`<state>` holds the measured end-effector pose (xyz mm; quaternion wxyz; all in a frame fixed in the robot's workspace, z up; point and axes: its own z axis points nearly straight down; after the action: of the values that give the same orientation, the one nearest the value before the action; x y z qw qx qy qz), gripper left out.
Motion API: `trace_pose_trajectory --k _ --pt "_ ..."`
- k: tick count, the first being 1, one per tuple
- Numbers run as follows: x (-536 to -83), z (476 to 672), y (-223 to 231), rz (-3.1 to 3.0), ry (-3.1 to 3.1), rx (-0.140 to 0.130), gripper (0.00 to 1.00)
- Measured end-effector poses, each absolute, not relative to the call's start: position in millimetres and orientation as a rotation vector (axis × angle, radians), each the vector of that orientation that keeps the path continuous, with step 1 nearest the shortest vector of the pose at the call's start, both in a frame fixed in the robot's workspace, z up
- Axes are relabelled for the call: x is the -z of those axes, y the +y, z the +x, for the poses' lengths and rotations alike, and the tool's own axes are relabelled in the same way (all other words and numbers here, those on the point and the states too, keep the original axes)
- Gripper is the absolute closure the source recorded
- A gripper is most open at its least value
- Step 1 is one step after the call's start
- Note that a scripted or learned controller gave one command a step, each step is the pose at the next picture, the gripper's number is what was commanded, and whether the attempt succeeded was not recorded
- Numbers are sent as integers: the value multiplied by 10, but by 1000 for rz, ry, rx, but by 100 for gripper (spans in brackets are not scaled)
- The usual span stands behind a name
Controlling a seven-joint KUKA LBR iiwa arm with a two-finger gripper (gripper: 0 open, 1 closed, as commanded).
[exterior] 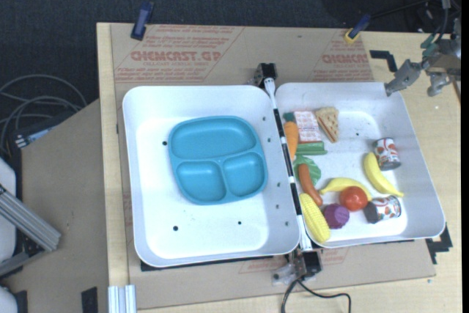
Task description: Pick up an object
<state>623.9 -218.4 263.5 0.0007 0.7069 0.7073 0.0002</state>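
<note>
The banana (pixel 381 174) lies lengthwise up-down in the right bin (pixel 421 157).

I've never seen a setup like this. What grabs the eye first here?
The big turquoise plastic divided plate lying alone in the left white bin stands out most. Next comes the bright jumble of toy food in the right white bin, such as the yellow plastic banana and red tomato. The robot's gripper hangs at the upper right.

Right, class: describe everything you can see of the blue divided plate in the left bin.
The blue divided plate looks like smooth, matte turquoise plastic with rounded corners. Raised ridges split it into three compartments: one wide one at the far side, two smaller ones nearer the camera. It lies flat and slightly skewed on the floor of the left bin, apart from the walls, with nothing in it.
</note>
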Motion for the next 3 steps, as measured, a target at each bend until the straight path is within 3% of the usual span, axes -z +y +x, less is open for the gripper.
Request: trace_pose_trajectory --k 1,2,3 --pt "-1658 5701 -2238 2222 2222 1 0" --pt "-841 5594 -2084 2223 2222 1 0" --pt "-953 5605 -2092 2220 2218 -1 100"
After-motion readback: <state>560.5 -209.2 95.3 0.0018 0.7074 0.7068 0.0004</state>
